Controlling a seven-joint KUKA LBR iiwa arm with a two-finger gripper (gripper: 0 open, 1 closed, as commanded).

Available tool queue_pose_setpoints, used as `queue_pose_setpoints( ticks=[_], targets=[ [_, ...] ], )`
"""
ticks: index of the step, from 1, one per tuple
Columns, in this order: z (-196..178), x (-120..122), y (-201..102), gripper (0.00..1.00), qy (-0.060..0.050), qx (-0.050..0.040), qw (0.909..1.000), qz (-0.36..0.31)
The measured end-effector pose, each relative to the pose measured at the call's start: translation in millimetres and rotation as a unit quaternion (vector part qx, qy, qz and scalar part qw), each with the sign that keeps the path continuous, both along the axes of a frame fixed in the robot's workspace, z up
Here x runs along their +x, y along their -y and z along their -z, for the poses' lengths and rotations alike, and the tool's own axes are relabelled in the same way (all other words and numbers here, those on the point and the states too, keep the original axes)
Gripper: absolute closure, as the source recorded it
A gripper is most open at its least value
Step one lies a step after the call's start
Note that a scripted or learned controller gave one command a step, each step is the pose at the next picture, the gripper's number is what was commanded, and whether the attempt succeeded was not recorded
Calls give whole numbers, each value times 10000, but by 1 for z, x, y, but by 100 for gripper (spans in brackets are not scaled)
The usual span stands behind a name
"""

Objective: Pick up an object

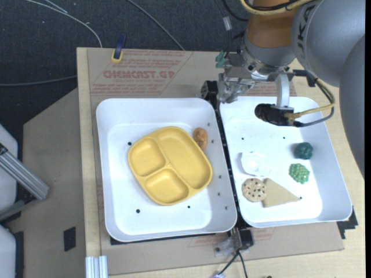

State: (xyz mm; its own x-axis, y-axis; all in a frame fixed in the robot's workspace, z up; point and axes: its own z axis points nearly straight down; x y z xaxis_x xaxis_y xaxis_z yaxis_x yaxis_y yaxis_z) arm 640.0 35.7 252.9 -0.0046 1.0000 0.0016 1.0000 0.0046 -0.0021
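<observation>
In the camera view, two white bins sit side by side on the bench. The left bin (110, 155) holds a yellow plate (169, 164) with three parts. A small brown lump (200, 136) lies just beside the plate, on its far right side.

The right bin (272, 138) holds the small things. A dark green ball (303, 150) is on the right. A light green bumpy ball (298, 172) is just near of it. A white round thing (252, 164) lies on the left side of this bin. A cookie (253, 189) with dark dots is just near of that. A tan wedge (281, 194) touches the cookie on its right.

The arm (272, 16) comes in from the far right. The gripper (233, 91) hangs over the far left corner of the right bin, close to the wall between the bins. I cannot tell if its grip is wide or tight. I see no toy held by it.

I think the pick has not started yet. The gripper is well apart from every toy. Next it needs to move toward the near side, stop over one toy, go down and grab it. The white round thing looks closest. The cookie and wedge touch, so they may be harder to grab.
</observation>
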Motion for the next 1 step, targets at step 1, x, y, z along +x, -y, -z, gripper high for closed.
queue_pose_setpoints(
  ticks=[1],
  targets=[
    [7,-5,-53,100,-6,-3,10000,0]
  ],
)
